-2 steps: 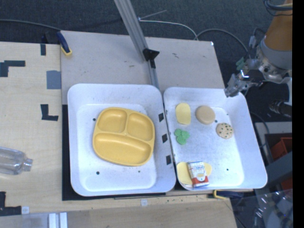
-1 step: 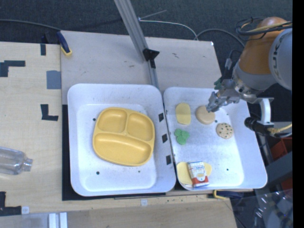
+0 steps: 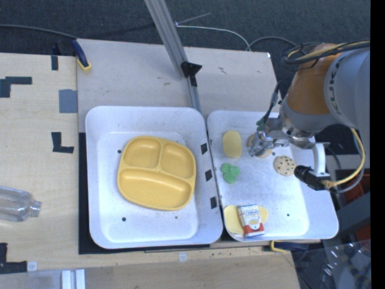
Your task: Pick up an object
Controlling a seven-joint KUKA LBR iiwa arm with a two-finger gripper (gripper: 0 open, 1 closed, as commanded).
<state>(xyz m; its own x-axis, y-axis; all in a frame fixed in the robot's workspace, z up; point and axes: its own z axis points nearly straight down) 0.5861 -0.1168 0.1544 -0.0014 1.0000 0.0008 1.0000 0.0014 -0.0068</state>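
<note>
In the right bin [image 3: 301, 221] lie a pale yellow oval piece [image 3: 232, 143], a small green leafy piece [image 3: 230, 172], a round speckled cookie [image 3: 283, 165] and a red and white carton [image 3: 251, 220] resting on a yellow flat piece at the bin's front. My gripper [image 3: 260, 146] hangs low over the right bin, between the yellow oval piece and the cookie, pointing down toward the bin floor. Nothing shows between its fingers.
The left bin [image 3: 102, 161] holds a yellow divided plate [image 3: 157, 172]. A slanted metal pole [image 3: 168, 32] crosses the bench behind the bins. A clear plastic bottle [image 3: 15, 203] lies on the wooden surface at far left. Cables trail by the arm on the right.
</note>
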